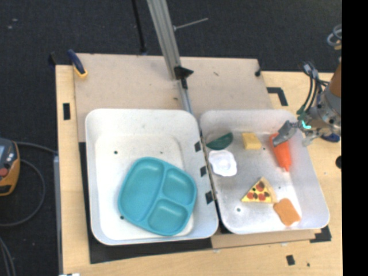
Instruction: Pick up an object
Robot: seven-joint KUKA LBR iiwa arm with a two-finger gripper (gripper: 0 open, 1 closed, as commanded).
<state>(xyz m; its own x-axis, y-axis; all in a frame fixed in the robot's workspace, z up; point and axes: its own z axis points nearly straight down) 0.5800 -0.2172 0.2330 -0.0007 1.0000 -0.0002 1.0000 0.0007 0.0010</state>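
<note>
Near right bin's (319, 195) far edge, claw (283, 135).

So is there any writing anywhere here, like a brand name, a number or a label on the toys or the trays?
None can be read in this view.
The teal divided plate, the pizza slice toy, the carrot and the yellow block are plain.
The white bins carry no print.
The orange device at the left edge may have markings, but they are too small and blurred to tell.
</note>
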